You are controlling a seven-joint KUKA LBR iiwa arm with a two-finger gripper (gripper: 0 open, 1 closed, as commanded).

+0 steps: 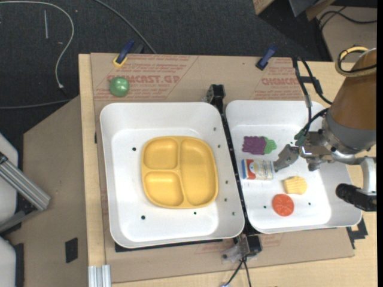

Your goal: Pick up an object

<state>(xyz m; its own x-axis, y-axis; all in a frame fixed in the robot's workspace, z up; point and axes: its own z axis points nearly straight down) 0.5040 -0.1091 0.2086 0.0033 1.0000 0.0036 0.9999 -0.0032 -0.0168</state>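
Yellow divided plate (179, 171) sits alone in the left bin (114, 178). Right bin (263, 220): purple grapes (257, 144), small carton (256, 170), cheese wedge (295, 185) just below the gripper (287, 158), nearest target. Can't tell how the gripper is set.

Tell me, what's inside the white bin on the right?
The right white bin holds a purple grape bunch toy, a small red-and-white carton, a yellow ridged piece and an orange-red round toy. The arm's pincer covers part of the floor.
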